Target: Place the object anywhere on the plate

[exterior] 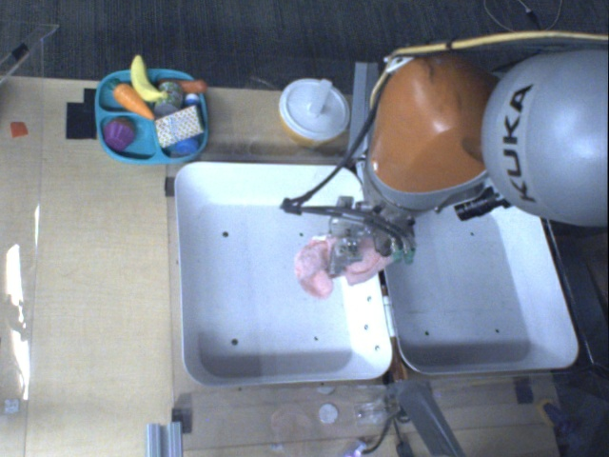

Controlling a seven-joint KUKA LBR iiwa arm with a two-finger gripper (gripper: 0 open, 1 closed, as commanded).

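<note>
A soft pink object lies at the right side of the left white bin, close to the wall between the two bins. My gripper sits directly over the object's right part, with pink showing on both sides of it. The grey arm with its orange band hangs above and hides the gripper's upper part. A blue divided plate sits on the bench at the far left, beyond the bins, with toy food in it.
The right white bin lies under the arm. A white lidded cup stands behind the left bin. A black cable runs from the wrist over the left bin's back right.
</note>
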